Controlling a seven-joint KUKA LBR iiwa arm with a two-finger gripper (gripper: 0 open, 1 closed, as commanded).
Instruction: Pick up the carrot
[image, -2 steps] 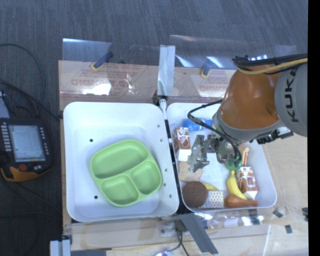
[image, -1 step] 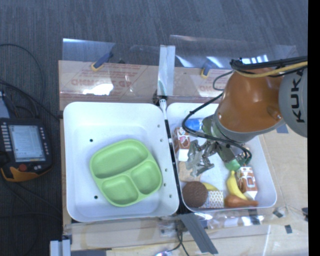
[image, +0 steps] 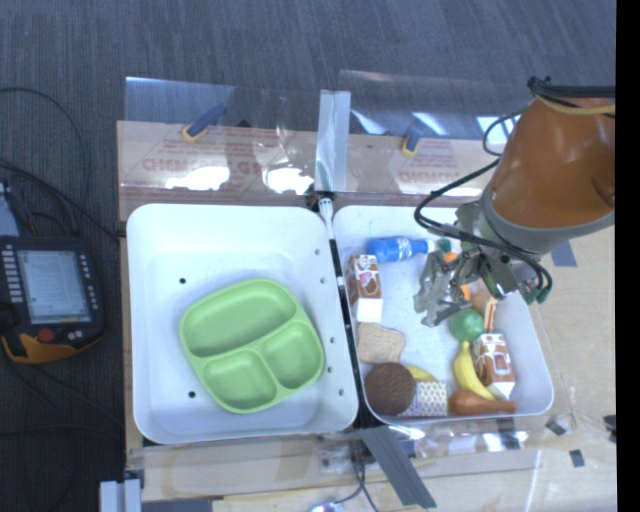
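Two shallow white bins are shown side by side on the bench, and all places below are given relative to the right bin (image: 540, 345). The gripper (image: 447, 290) is seen above the middle of this bin, carried by the grey arm with its orange band (image: 560, 160), which enters from the bin's right. The metal fingers (image: 432, 285) hang down over bare bin floor; whether they are apart or together cannot be told from this angle, and nothing is seen between them.

The carrot (image: 489, 313) is taken to be the slim orange piece just to the gripper's right, toward the bin's right wall, partly hidden by the wrist; no contact with the fingers is visible. A green round item (image: 465, 325) lies just beside it. A blue bottle (image: 397, 248) lies near the bin's far wall. A small carton (image: 365, 280) stands by the left wall, with a cracker-like slab (image: 379, 343) and a brown ball (image: 389, 386) nearer the front. A banana (image: 463, 370) and a second carton (image: 494, 362) occupy the front right corner.

The left bin (image: 160, 250), adjoining the right bin's left wall, holds a green divided plate (image: 252, 344).
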